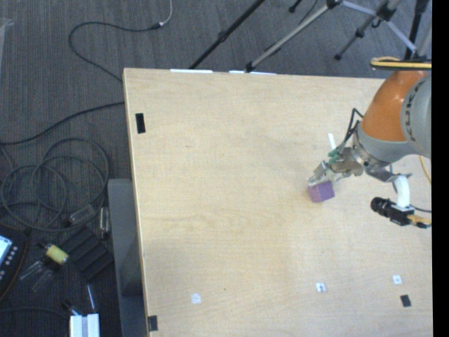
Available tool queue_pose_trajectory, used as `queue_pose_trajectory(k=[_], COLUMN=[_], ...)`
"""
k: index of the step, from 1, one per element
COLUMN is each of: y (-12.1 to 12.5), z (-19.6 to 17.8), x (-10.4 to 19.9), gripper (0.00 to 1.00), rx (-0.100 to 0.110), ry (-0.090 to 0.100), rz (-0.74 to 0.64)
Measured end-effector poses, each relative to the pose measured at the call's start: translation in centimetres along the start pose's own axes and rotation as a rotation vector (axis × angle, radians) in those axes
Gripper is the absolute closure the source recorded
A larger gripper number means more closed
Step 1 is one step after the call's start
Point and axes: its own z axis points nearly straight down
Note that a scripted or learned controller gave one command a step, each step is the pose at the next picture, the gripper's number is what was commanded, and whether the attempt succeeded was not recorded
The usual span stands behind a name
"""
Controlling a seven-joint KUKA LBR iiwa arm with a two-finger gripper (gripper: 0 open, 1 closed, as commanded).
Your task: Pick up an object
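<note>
Purple and small, the plastic cube [322, 191] lies on the pale wooden benchtop [231, 209], touching the tip of the two-finger gripper [327, 176], its grasp unreadable, so lifting apparently remains.

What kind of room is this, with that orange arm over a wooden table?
Probably a robotics lab or test workspace. A robot arm reaches over a plain wooden bench toward a small purple block, cables lie loose on the grey carpet, and tripod legs stand behind the bench.
</note>
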Motion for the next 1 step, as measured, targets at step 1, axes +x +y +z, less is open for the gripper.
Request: queue_pose_trajectory(k=[1], y=[1.26], z=[-10.89], x=[6.98], gripper=[1.0], rx=[-0.001], ry=[-0.003], rz=[0.004])
